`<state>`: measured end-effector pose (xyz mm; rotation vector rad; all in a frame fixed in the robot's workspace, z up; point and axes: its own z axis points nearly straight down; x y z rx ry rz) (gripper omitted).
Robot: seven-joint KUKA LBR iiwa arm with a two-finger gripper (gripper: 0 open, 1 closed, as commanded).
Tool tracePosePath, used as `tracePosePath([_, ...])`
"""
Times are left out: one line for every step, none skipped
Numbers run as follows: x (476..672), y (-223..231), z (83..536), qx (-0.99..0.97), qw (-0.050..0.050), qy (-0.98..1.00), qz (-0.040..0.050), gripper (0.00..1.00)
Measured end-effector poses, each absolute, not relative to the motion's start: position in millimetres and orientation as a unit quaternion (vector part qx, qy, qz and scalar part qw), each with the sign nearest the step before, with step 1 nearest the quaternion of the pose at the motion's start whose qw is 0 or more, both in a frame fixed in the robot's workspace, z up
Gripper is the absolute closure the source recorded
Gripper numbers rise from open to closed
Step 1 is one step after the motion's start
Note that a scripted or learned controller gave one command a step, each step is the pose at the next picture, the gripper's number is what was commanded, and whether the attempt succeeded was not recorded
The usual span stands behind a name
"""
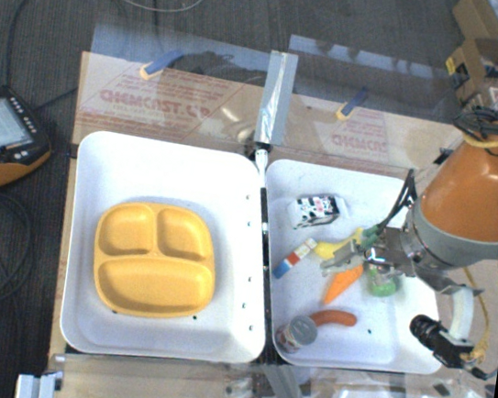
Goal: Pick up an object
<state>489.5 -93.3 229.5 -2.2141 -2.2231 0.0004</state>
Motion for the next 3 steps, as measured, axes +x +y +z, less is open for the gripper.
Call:
tracePosePath([516.0, -146, 151, -0.758, 0.002, -0.652, 0.0005, 0.00])
tracePosePath([536.1, -145, 90, -0.772, -0.005, -0.635, -0.0027, 0.00])
tracePosePath([537.7, -144, 99, -0.772, -0.004, -0.636, -0.0055, 1.00])
